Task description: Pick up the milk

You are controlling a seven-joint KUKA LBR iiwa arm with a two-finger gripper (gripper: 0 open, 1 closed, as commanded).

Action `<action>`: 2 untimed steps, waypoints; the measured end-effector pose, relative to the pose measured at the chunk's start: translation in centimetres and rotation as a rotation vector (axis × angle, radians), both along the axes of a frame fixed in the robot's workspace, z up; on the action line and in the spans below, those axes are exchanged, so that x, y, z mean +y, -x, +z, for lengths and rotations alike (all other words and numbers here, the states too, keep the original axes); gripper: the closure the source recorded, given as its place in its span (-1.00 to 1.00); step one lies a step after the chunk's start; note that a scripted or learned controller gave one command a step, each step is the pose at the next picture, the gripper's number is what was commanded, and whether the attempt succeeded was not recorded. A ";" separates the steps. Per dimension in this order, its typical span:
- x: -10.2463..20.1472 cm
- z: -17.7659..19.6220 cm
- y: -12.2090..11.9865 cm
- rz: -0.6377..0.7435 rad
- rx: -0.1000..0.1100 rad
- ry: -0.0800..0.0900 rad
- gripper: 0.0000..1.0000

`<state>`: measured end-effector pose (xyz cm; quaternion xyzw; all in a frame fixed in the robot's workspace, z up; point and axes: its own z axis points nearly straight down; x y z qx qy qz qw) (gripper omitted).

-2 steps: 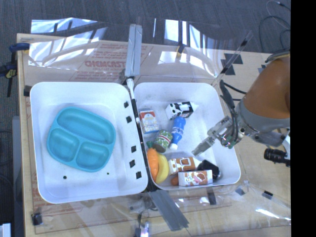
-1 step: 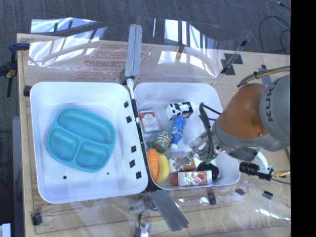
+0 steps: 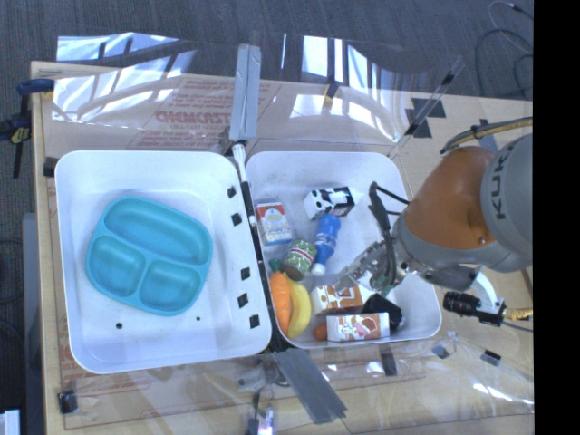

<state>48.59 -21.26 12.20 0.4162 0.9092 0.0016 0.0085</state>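
The milk (image 3: 328,201) is a small black-and-white cow-patterned carton lying near the back of the right bin (image 3: 299,163). My gripper (image 3: 372,270) hangs low over the front right part of that bin, well in front of and to the right of the milk. It looks open, with nothing between its fingers. It sits just above a brown-and-white carton (image 3: 338,297) and a black item (image 3: 382,306).
The right bin also holds a red-and-white carton (image 3: 273,223), a blue bottle (image 3: 326,237), a green item (image 3: 299,257), a carrot (image 3: 282,299), a banana (image 3: 300,309) and a white-and-red carton (image 3: 356,327). In the left bin (image 3: 72,243) lies a blue divided plate (image 3: 149,255).
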 end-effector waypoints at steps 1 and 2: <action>0.0 0.0 0.0 0.000 -0.001 0.000 -1.00; 1.7 -1.5 0.0 0.057 -0.010 0.013 -1.00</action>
